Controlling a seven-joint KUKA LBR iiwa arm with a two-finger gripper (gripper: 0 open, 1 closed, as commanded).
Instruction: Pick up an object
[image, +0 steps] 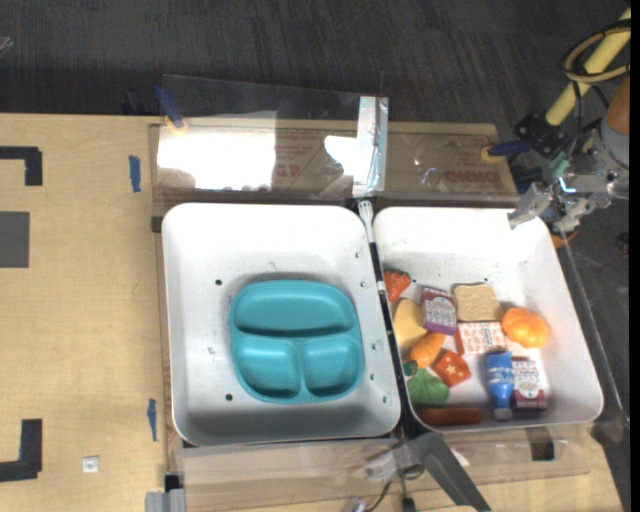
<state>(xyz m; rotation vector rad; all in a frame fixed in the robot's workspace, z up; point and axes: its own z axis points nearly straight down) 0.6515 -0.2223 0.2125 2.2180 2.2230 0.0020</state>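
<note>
The orange ball (524, 326), probably light, stiff and a bit slippery, is sat well below and left of the gripper (560, 200), whose state can't be told, and is best pinched across its middle.

I log: teal tray (296, 338) in left bin (190, 240); clear panel (270, 145) behind; blue tape (134, 173) on desk (70, 330).
</note>
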